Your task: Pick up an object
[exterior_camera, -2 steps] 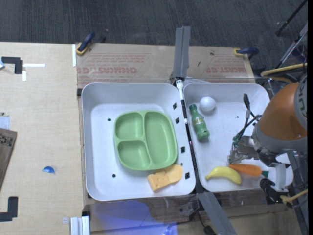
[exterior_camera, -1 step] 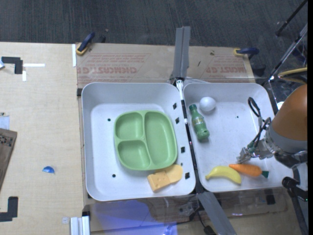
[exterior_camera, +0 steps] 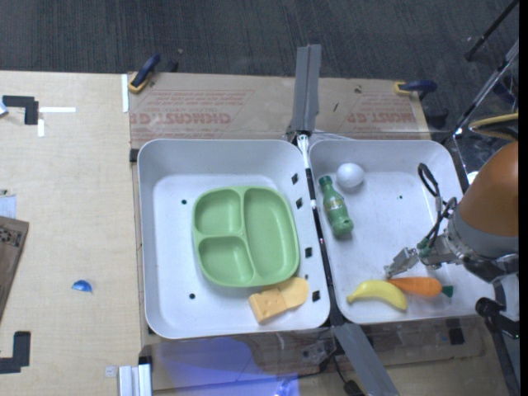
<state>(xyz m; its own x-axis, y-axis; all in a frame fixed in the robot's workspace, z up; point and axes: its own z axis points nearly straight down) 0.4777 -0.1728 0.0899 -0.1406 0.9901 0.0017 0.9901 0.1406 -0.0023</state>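
I hold the gripper [exterior_camera: 402, 261] low above the toy carrot [exterior_camera: 417, 286].
Its fingers gape empty; the carrot looks light, stiff, slick: I'd pinch it mid-body.

We look down from one fixed camera set above the bench, tilted so that the far edge of the pale wooden bench top [exterior_camera: 66, 213] and the dark carpeted floor [exterior_camera: 247, 15] beyond it lie along the top of the view. Both shallow white plastic bins, the left one [exterior_camera: 157, 238] and the right one [exterior_camera: 388, 221], sit side by side near the middle, close enough that we can tell their contents apart. The grey arm with its orange band [exterior_camera: 495, 196] enters from our right edge.
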